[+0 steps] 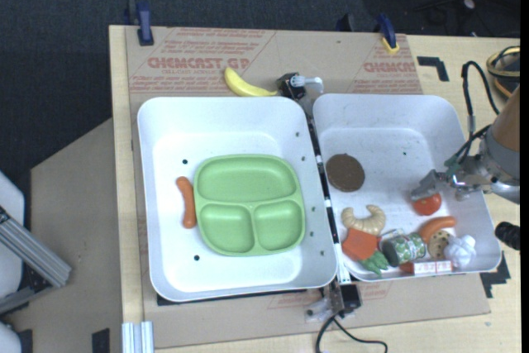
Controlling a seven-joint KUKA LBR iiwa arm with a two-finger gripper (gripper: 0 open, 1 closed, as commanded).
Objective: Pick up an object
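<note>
My gripper [433,186] reaches into the right bin [388,116] from the right and hangs low near its right wall. Its tip is directly over a small red toy tomato [426,205] and seems to touch its top edge. Just below lies an orange-red slice [438,224]. Left of these are a brown round patty [345,172], a tan croissant [366,217], an orange carrot piece [359,245] with green leaves [376,262], a small can [405,248], a cookie [439,242] and a white wrapped item [463,248].
The left bin [165,136] holds a green divided plate [248,204] and an orange sausage [188,202]. A banana [248,86] and a small black-and-white object [299,84] lie on the cardboard behind the bins. Black cables [473,95] hang at the right.
</note>
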